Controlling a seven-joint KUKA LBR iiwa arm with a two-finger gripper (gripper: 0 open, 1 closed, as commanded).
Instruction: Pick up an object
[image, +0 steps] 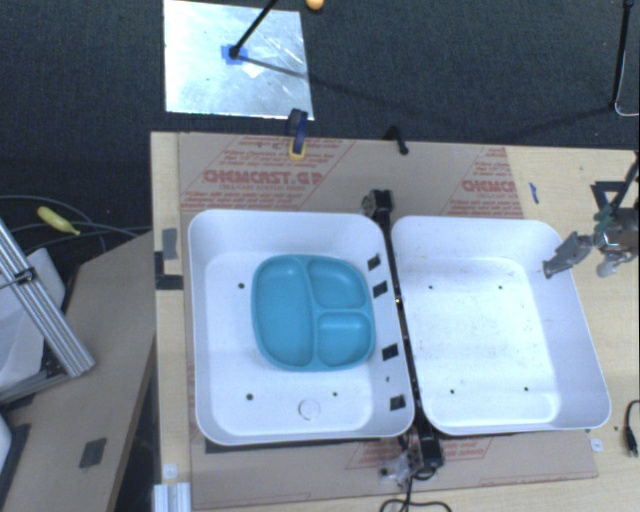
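1. Plainly, the writing we can read is on the brown cardboard sheet (260, 175) under the bins: red block letters spelling "CHEMCAST GP" run along its upper left part, and a like red print, too slanted and partly cut off for us to read, shows at its upper right.
2. Starting at the left, we see a slanted metal rail (40, 310) and a small yellow piece (57, 220) lying on the dark floor near a cable.
3. Above the cardboard we note a shiny foil square (237, 60) with a blue patch on it, and a yellow-and-blue clip (297, 133) at the cardboard's top edge.
4. The left bin (215, 300) holds the task's thing: a blue divided plate (313, 311) with three compartments, lying flat near the bin's middle, a little toward the wall shared with the other bin.
5. Black clips (380, 290) sit along the seam between the two bins.
6. The right bin (570, 380) shows a scuffed white floor.
7. At the far right, the gripper (578, 255) hangs over the right bin's upper right rim, well apart from the plate; its fingers (556, 264) point left and downward, and we see nothing between them. We cannot tell whether they stand apart or together.
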